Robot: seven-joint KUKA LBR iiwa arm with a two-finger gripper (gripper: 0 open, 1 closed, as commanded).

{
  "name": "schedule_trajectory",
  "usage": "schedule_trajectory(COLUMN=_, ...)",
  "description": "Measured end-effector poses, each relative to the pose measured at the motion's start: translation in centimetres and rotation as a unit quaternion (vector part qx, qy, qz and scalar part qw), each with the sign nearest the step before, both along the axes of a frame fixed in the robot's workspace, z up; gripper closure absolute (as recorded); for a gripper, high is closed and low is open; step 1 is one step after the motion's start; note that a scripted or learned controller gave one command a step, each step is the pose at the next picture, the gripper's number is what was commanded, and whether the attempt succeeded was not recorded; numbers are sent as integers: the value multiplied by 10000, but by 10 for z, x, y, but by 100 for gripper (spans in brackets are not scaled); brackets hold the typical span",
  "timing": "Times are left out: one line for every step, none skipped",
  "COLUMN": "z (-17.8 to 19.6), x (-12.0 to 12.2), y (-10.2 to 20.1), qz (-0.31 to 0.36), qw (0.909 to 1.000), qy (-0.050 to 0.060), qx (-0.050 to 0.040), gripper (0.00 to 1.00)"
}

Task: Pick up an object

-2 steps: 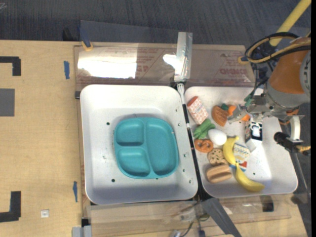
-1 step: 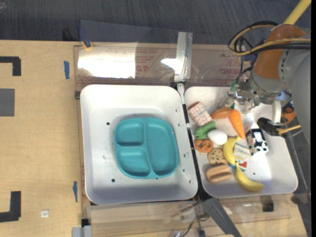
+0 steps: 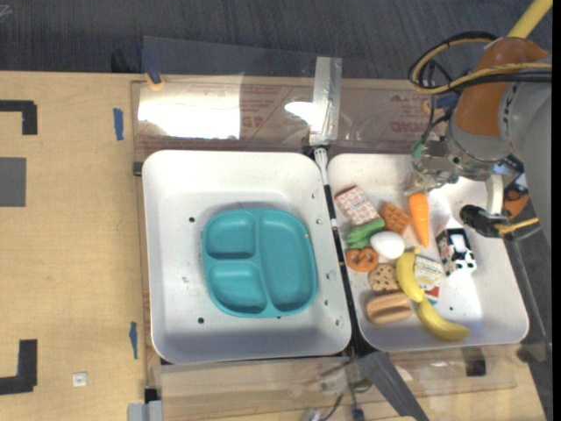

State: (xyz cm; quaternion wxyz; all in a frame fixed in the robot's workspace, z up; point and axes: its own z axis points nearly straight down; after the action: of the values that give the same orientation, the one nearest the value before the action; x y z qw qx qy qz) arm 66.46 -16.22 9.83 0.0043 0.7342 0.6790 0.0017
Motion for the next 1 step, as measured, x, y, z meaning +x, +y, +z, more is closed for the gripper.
schedule_trajectory(z=92, x=5, y=121, qz=-51, qw=10000, qy=-13, qx=36, gripper=100)
